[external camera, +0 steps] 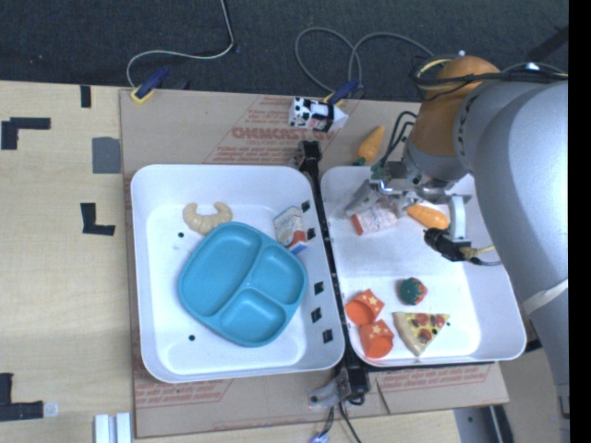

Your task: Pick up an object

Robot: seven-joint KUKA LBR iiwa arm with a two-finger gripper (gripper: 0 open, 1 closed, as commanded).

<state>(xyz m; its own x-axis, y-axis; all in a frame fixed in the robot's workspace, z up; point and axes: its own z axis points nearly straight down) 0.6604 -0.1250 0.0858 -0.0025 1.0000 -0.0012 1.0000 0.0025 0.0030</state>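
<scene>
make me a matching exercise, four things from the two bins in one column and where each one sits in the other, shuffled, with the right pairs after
Things:
1. blue divided plate
2. pizza slice
3. croissant
4. green ball

Places:
A. right bin, front right corner area
B. left bin, back left, just behind the plate
C. right bin, just behind the pizza slice
D. left bin, middle

Pairs: 1-D, 2-A, 3-B, 4-C
</scene>
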